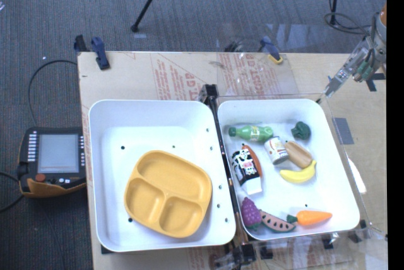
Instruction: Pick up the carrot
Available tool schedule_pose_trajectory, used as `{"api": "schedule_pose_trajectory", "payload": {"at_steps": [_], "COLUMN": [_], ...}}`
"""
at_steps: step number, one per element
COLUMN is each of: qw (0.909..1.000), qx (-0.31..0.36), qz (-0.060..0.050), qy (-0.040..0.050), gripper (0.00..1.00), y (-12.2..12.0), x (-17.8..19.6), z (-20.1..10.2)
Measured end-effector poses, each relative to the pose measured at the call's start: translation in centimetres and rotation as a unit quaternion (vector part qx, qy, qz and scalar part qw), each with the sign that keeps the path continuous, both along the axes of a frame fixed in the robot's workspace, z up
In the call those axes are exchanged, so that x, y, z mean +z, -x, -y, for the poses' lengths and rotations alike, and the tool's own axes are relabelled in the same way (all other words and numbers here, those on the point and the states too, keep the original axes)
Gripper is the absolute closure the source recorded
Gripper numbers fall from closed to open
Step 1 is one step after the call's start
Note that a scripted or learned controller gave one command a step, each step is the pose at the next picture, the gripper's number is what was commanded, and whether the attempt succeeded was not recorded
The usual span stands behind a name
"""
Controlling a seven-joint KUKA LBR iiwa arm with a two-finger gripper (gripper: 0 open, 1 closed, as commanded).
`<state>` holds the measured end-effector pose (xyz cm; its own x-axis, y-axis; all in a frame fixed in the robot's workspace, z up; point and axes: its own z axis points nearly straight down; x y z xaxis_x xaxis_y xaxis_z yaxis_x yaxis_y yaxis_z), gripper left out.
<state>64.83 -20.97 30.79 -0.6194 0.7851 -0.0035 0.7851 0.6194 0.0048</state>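
Carrot point(312, 217) lies beside right bin's point(344, 169) near edge.

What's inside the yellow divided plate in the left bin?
The yellow three-compartment plastic plate shows bare yellow in all three compartments. It covers part of the left white bin floor, so anything beneath it cannot be seen. The orange toy carrot lies in the right white bin.

You've got a plywood bench point(158, 73) carrying 2 shallow white bins, touching side by side: left bin point(104, 136) & right bin point(328, 136). 2 blue clamps grip its far edge, 1 at the left corner point(100, 53), 1 approx. mid-right point(271, 51). A clear plastic sheet point(255, 73) lies behind the right bin.
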Motion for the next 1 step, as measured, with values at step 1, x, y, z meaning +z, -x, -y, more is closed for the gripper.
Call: {"api": "schedule_pose_trajectory", "payload": {"at_steps": [1], "qw": [1.0000], "qx": [0.001], "qz": [0.001], "qy": [-0.0002], "gripper": [1.00], "y": [-0.16], "x": [0.85], "z": [0.00]}}
